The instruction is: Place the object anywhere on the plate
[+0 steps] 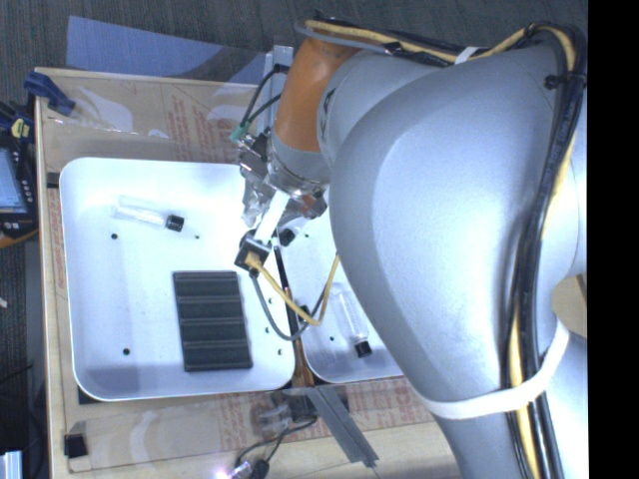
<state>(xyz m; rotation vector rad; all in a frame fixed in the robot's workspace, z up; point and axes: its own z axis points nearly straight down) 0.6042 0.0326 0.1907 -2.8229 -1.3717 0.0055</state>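
Just over the seam between the two bins hangs the claw, above the right rim of the left bin, in the upper half of the view. Whether it is wide or narrow I cannot tell, because the wrist and cables crowd around it. Above it the orange band leads into the grey arm, which covers most of the right bin.

In the left bin, the tube lies flat on the white floor. It is clear, with a black cap at its right end, and lies to the claw's left, well apart from it. The plate is dark, ribbed and rectangular. It lies flat in the lower half of that bin, below the tube and apart from it. A second tube, also clear with a black cap, lies in the right bin just beside the arm's edge. Both bins sit on the wooden bench.
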